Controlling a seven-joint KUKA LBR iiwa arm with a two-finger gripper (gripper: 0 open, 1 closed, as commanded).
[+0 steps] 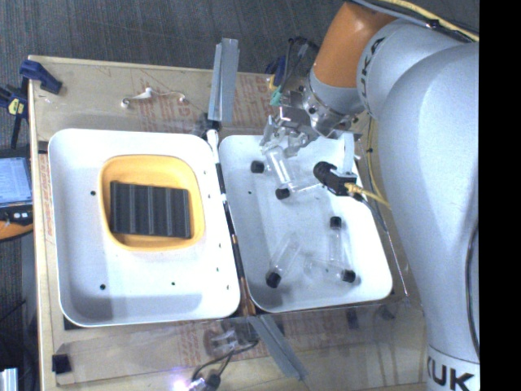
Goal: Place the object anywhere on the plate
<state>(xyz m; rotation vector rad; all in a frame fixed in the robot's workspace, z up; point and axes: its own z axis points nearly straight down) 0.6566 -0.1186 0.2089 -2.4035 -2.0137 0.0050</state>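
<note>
- Plate [151, 167]: yellow, with a dark ribbed centre; lies in the left bin [81, 283].
- Tubes: clear, with black caps; lie in the right bin [370, 287]. One [279, 265] lies near the front edge, another [339, 251] beside it.
- Gripper [281, 149]: over the right bin's rear left part, above a tube [277, 172]. Grip state cannot be determined.
- Arm [407, 96]: reaches in from the right.

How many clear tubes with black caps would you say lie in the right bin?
4, perhaps. One tube lies near the gripper, one at the bottom left, two on the right. Their clear bodies are faint, so some may escape notice.
</note>
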